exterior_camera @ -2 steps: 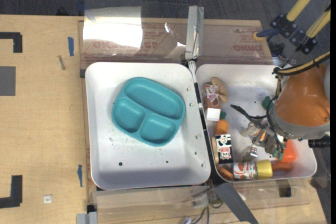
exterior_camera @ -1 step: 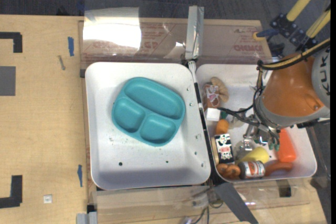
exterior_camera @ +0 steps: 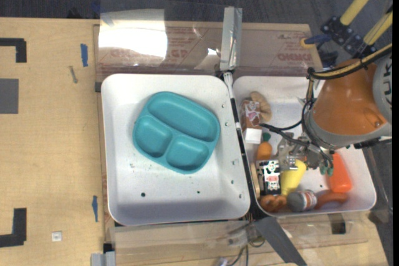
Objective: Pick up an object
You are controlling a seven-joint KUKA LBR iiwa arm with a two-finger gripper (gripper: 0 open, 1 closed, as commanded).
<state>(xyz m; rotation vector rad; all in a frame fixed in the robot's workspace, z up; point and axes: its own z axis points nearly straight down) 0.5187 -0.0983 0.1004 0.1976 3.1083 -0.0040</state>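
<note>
Plywood bench spans the frame, bearing two shallow white bins side by side. The left bin, at centre, holds a teal divided tray. The right bin, at lower right, holds a cluster of small objects: a yellow banana-shaped toy, an orange piece, a small orange ball, a black-and-white card and a brownish packet. The grey-and-orange arm reaches in from the right. Its gripper hangs just above the yellow toy; whether it is spread or closed cannot be told. A clean pick likely needs a descent centred on one item, clear of its neighbours.
</note>
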